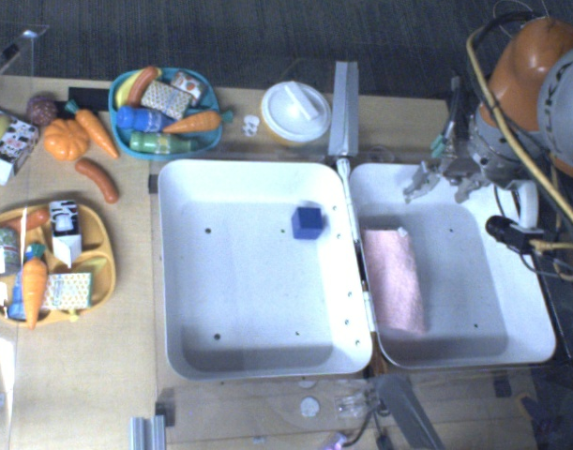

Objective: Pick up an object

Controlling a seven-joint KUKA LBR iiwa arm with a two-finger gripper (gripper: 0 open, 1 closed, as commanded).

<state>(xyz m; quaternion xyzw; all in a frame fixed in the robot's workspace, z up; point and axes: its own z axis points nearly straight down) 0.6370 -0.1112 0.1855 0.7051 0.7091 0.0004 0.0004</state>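
From the overhead camera view, the gripper (445, 182) hovers splayed and empty over the right bin (525, 331), apparently above its far edge. The pink cloth (395, 279) lies flat beside the bins' shared divider; the blue cube (308, 221) sits across it. Fingers could slide off limp cloth.

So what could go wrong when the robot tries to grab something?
The pincer hangs over the right bin's far rim, so it might bump the rim. The pink cloth lies flat and floppy, so it could slip out. The blue block sits in the left bin, a longer reach.
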